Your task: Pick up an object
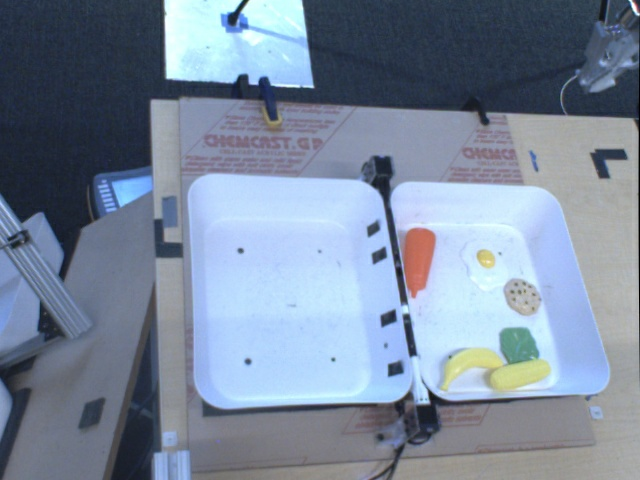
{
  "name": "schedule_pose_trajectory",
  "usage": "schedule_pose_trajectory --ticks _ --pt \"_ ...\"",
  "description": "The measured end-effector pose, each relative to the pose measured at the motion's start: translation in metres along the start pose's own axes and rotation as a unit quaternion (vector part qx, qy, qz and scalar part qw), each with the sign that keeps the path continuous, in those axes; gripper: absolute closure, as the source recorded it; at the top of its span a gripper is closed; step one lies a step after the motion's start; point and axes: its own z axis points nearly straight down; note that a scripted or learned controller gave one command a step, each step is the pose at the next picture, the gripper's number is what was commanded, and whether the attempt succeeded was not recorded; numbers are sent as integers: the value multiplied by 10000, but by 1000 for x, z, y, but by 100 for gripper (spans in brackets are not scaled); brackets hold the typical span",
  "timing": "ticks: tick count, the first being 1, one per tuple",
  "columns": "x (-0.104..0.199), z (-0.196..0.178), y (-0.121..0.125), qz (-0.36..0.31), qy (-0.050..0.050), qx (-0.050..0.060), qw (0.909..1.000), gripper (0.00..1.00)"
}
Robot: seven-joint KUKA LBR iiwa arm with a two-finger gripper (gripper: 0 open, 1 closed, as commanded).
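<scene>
Spread across the lower frame: a wooden bench [560, 148] carrying a left bin [200, 268] and a right bin [572, 268]. Against the right bin's left wall: an orange carrot [418, 258], long axis upright in the frame, narrow tip pointing down. Near the bin's lower edge: a banana [468, 365] curving beside a yellow piece [520, 374]. Far up in the upper right corner, beyond the bench: the claw [608, 56], well apart from the carrot. Open or closed: cannot tell.

Pale grey end effector [608, 58], thin white cable
</scene>
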Motion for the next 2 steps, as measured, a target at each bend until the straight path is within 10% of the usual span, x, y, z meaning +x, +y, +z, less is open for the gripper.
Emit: schedule_pose_trajectory --ticks 2 --pt "50 0 -49 4 1 -1 10000 100"
